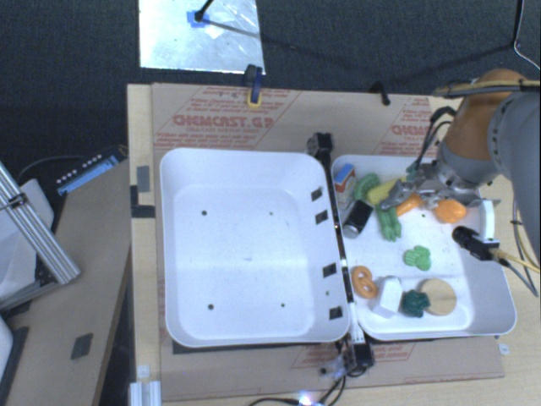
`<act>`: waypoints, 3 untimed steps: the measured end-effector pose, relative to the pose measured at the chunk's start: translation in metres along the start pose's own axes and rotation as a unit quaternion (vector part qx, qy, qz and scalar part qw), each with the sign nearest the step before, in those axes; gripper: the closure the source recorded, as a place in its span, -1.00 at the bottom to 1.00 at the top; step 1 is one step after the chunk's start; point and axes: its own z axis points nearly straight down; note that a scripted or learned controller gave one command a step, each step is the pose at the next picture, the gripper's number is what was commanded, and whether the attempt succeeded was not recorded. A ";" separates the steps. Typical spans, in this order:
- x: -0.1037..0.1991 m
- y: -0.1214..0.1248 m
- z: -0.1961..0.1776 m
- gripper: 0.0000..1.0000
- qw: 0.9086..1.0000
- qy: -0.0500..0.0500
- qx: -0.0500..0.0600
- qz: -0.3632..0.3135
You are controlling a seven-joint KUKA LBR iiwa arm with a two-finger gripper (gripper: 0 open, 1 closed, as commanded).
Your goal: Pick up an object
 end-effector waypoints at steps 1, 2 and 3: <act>-0.003 0.000 -0.014 1.00 1.000 0.001 0.000 0.002; 0.100 0.012 -0.102 1.00 1.000 0.002 -0.002 -0.002; 0.104 0.031 -0.097 1.00 1.000 0.001 0.001 0.001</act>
